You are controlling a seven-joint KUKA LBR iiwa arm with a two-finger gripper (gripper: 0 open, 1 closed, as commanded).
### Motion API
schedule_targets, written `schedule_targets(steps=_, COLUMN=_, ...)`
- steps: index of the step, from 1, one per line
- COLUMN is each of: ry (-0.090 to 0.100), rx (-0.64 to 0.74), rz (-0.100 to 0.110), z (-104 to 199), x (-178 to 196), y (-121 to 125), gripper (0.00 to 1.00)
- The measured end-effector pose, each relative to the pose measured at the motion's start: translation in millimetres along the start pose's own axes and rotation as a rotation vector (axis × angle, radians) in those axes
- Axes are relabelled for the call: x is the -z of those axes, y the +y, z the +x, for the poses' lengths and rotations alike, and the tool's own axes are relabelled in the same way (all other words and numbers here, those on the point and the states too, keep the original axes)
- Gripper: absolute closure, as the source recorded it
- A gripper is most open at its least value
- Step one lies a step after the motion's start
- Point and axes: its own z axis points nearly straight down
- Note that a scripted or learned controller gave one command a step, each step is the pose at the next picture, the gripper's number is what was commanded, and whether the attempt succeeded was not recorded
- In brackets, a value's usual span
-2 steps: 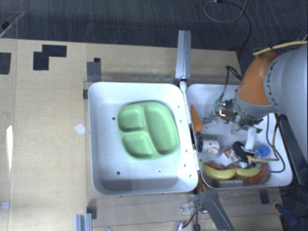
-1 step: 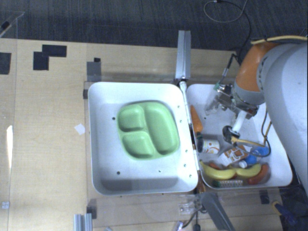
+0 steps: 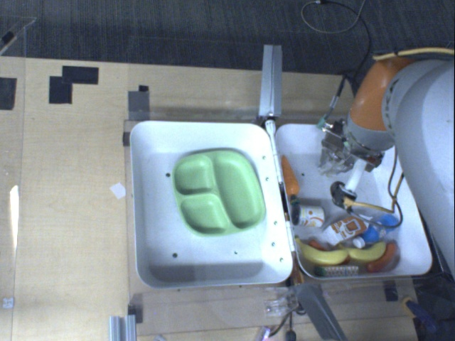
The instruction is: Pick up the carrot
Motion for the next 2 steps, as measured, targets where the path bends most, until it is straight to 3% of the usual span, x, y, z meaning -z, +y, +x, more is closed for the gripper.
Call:
schedule_targets(steps=1, ry=-0.005, rx=-0.008, rz=0.010, z=-6.1, x=28.6, y=-10.7, gripper=1.00)
schedule_targets(steps=2, ry=-0.004, rx=-0.193, rz=0.005, z=5.8, x=-12.2, y=2.3, gripper=1.00)
